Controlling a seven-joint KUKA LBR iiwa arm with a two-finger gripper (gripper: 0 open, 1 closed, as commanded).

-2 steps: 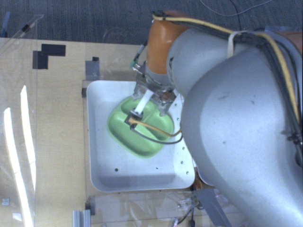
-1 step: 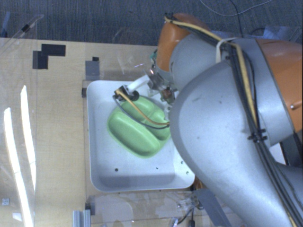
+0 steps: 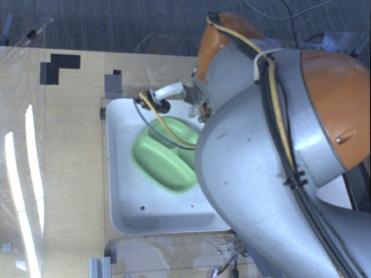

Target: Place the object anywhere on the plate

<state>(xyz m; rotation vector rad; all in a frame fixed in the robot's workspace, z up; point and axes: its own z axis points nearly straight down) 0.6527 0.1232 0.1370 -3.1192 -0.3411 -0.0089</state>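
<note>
the grey arm (image 3: 272, 172) with its orange band (image 3: 339, 106) fills the right half of the view, reaching in from the right and leaning over the white bin (image 3: 119, 172). the bin sits on the pale wooden bench (image 3: 58, 172), and its right part is hidden under the arm's bulk. inside the bin lies a light green plate (image 3: 162, 161), an elongated, rounded shape set on a slant, with its far right end running under the arm. a dark cable (image 3: 159, 126) loops from the wrist area down across the far part of the plate. the wrist end of the arm hangs over the far edge of the bin, where a small white part (image 3: 168, 91) and a dark round fitting (image 3: 159, 104) stick out to the left. the gripper itself cannot be made out, so i cannot tell whether it is wide, narrow or holding anything. the object meant for the plate cannot be picked out either; the visible part of the plate's surface shows plain green with the cable across it. a few small dark specks mark the bin floor near the plate's near end. on the bench to the far left are black square markings (image 3: 58, 67) and a small grey block (image 3: 113, 84). beyond the bench lies dark carpet (image 3: 116, 10), with a thin cable (image 3: 290, 4) curling on it at the far right.
</note>
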